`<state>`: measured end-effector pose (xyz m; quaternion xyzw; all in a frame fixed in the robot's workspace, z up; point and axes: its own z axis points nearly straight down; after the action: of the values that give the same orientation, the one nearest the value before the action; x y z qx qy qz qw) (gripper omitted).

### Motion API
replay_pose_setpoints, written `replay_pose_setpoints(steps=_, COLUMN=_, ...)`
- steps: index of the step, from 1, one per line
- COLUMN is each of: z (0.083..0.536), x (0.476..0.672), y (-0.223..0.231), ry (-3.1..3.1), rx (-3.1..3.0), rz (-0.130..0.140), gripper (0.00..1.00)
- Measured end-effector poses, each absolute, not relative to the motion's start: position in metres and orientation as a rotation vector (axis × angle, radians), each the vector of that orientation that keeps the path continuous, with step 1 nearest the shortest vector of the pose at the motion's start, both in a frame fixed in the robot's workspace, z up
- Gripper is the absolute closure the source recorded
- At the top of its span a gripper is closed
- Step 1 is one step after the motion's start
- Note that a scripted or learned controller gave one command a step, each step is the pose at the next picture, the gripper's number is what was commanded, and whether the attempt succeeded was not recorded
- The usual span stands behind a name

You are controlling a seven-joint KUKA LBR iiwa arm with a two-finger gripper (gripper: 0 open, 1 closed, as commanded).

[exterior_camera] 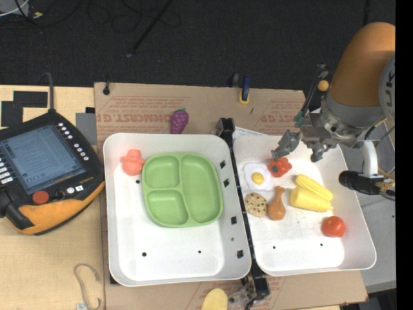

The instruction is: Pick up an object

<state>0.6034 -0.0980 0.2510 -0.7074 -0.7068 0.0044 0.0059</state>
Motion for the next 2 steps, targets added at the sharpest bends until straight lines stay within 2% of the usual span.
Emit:
replay_pose_setpoints(steps=1, z=0.258, x=0.606, y=-0.098, ry=-2.222, rx=-2.219, rz=0.001, gripper=0.00)
replay_pose_setpoints(steps=2, z=0.198, x=0.603, y=-0.090, ry=-2.214, rx=-2.219, rz=0.007, gripper=0.00)
